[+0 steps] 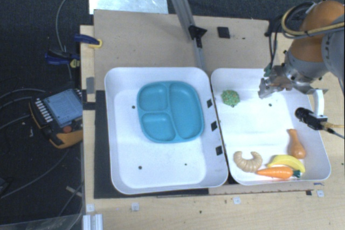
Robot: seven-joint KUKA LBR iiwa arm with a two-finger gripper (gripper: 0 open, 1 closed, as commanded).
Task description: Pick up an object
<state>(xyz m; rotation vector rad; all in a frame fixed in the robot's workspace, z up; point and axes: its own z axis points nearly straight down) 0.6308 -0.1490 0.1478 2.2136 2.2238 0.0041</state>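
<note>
My gripper (268, 88) hangs over the far right part of the right bin (253, 121), with nothing visible between its fingers. A green broccoli piece (230, 97) lies to its left near the bin's far left corner. Along the near edge lie a tan croissant (247, 161), an orange carrot (274, 172) and a yellow banana (288, 162). An orange-brown pear-shaped object (295, 144) sits by the right wall.
The left bin (124, 164) holds a blue divided plate (170, 111). A black and white fixture (312, 117) juts over the right bin's right wall. Cables, clamps and a handheld device (59, 116) lie off the bench to the left.
</note>
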